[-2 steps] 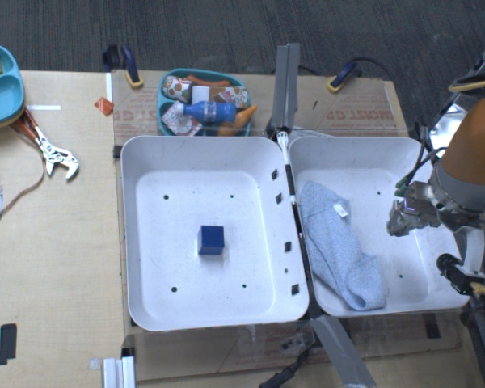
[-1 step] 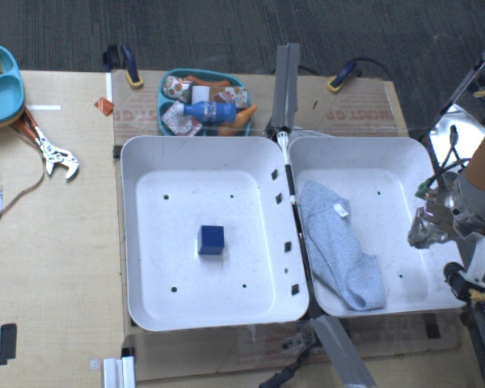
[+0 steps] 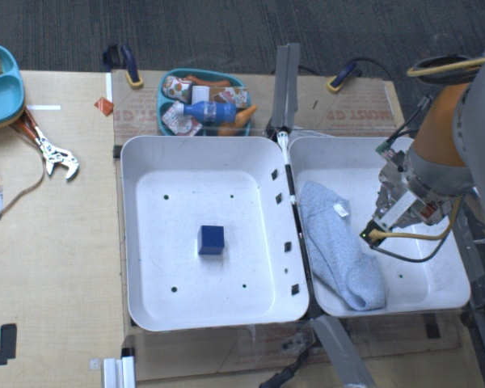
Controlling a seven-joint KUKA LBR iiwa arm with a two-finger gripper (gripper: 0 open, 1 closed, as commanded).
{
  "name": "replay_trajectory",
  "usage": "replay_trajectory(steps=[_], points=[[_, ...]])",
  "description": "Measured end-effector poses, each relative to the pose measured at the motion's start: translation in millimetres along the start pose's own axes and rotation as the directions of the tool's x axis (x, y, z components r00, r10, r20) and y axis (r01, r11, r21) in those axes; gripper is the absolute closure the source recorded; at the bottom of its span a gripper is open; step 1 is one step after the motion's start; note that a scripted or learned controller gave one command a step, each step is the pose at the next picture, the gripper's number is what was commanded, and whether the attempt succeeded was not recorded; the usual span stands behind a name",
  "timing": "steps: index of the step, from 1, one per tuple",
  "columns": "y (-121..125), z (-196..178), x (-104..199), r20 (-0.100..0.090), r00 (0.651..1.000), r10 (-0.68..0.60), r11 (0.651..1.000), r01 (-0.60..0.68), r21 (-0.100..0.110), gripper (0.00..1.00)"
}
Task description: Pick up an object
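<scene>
Grey-blue cloth [image 3: 339, 249] crumpled in right bin [image 3: 436, 297]. Gripper [image 3: 385, 217] hung just right of cloth; open or closed cannot be told. Blue cube [image 3: 212, 239] well left of cloth, in left bin [image 3: 145, 297]. Risk: descent made beside cloth, bare floor closed on; thin fold pinched, slipped on lift.

You're looking at a smooth, rounded grey arm [image 3: 478, 128] with a broad orange band [image 3: 438, 136] wrapped above its wrist, narrowing to a pale metallic gripper [image 3: 392, 204] built of angular plates, with a thin dark cable [image 3: 416, 259] looping beneath it.
</scene>
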State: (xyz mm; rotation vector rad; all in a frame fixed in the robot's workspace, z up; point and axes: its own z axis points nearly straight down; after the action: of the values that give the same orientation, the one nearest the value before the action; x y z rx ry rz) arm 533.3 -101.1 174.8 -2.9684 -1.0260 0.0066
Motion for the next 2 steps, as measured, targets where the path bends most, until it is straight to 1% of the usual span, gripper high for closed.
replay_trajectory(steps=[1,2], points=[[-24.9,-123.9,7.0,-0.001,0.990,0.138,0.990,-0.138,-0.002,1.00],[-29.3,-83.4,51.0,0.002,0.975,-0.221,0.975,0.221,0.001,1.00]])
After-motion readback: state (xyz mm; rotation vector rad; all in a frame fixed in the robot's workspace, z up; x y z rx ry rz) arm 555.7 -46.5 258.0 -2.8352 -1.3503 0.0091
